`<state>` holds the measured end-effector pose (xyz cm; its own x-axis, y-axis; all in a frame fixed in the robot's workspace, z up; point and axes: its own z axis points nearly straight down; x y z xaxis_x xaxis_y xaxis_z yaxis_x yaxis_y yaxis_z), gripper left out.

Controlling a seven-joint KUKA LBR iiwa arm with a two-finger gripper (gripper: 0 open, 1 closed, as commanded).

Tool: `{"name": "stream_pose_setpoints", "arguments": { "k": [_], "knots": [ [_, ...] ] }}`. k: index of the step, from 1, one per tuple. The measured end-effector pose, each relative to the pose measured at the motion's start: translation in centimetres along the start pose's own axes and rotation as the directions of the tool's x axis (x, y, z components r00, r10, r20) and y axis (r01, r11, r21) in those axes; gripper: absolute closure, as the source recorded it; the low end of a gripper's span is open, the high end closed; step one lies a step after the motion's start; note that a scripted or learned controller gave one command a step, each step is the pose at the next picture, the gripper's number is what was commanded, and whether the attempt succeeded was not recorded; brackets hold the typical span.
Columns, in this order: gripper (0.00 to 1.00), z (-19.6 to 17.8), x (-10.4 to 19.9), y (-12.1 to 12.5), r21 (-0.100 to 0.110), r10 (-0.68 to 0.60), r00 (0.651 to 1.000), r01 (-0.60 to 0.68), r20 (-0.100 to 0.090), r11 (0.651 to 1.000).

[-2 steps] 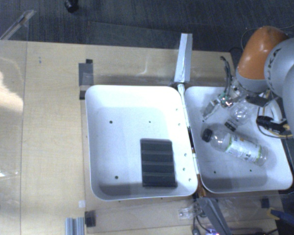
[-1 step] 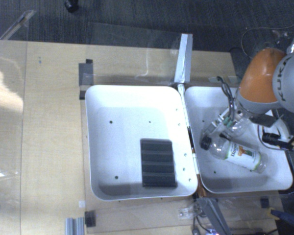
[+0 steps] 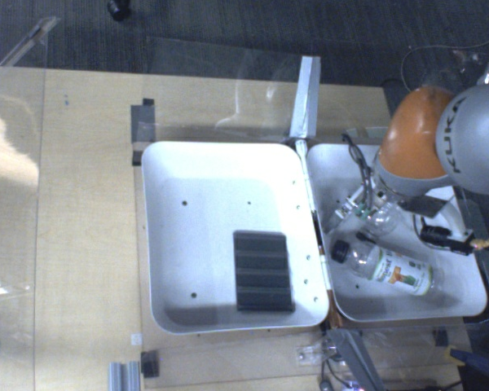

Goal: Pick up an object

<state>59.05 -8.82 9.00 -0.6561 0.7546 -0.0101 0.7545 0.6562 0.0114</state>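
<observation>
You see two bins: the left bin (image 3: 171, 218) holds one black block (image 3: 262, 271), the right bin (image 3: 464, 300) one bottle (image 3: 385, 267) lying just beside the gripper (image 3: 360, 208).

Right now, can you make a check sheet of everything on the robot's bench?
Surface: wooden bench with two white bins side by side.
Job's things: clear bottle with a black cap lying on its side in the right bin; black ridged block lying flat in the left bin.
Clutter: nothing seen.
Gripper: gripper low over the right bin, above the bottle; too small to tell how it stands.
Cables: black cable running to the wrist.
Surroundings: dark floor beyond the bench.
</observation>
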Motion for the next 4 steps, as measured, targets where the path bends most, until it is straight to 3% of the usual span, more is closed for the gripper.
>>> {"name": "stream_pose_setpoints", "arguments": {
  "k": [1, 2, 3, 4],
  "knots": [
    [0.00, 0.1, -1.0, 0.2, 0.001, 0.028, 1.000, -0.028, -0.003, 1.000],
    [1.00, -1.2, -1.1, 0.5, -0.007, 0.026, 1.000, -0.026, 0.002, 1.000],
    [0.00, -1.2, -1.1, 0.5, -0.007, 0.027, 1.000, -0.027, 0.001, 1.000],
    [0.00, -4.0, -2.5, -1.3, 0.008, 0.195, 0.981, -0.195, -0.005, 0.981]
  ]
}}
